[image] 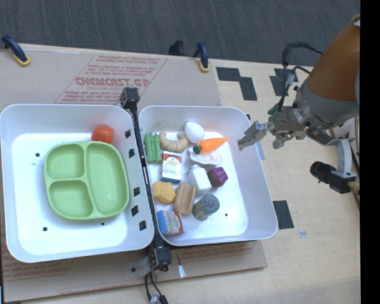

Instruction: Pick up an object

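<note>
Dark grey carpet fills the top of the frame, and below it a pale wooden bench carries two shallow white bins on a cardboard sheet point(114, 75) printed in red.

Nearest the bottom edge, the right bin point(256, 217) holds a jumble of toy groceries: a small printed packet point(169, 221) at its lower left, a grey round piece point(207, 206), a tan bread-like piece point(185, 198), then a purple piece point(218, 176) and a small red-and-white carton point(171, 167). Farther up lie a green vegetable point(153, 147), a white egg point(194, 130) and an orange carrot point(213, 144) — its long axis runs left to right, tip toward the bin's right wall.

In the left bin point(12, 233) sit a green divided plate point(86, 180) and a red tomato point(102, 133).

At centre right, the gripper point(252, 135) hangs just over the right bin's upper right rim, with nothing between its fingers; how far they are spread I cannot tell. The pile lies to its left and slightly lower in the frame — the carrot looks nearest.
</note>
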You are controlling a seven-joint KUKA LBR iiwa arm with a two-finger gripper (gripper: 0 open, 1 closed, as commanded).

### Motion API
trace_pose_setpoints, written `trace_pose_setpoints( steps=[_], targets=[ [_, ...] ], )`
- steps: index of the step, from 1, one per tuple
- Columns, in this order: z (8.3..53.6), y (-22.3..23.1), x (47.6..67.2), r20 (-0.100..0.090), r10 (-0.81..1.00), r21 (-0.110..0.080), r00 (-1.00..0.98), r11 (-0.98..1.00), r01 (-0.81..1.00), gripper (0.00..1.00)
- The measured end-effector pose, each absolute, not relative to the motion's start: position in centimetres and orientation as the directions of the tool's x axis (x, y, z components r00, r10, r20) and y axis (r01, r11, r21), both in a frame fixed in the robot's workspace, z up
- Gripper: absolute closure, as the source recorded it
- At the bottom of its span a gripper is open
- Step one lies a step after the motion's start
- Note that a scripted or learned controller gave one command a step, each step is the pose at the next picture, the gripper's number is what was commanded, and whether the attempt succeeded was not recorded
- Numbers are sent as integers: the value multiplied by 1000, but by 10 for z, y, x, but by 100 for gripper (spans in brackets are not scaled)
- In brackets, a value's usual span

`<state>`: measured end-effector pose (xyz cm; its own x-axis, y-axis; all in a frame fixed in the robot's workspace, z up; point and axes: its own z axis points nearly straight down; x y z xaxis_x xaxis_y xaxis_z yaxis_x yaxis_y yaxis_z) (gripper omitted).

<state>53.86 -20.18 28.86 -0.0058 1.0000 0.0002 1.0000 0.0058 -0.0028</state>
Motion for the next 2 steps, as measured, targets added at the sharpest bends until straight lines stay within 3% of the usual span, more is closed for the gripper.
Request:
trace_pose_setpoints(
  steps=[1,2],
  targets=[
    [129,-177,496,2,1000,-6,-7,7,1000,0],
    [91,-149,564,0,1000,-4,-8,8,1000,0]
  ],
)
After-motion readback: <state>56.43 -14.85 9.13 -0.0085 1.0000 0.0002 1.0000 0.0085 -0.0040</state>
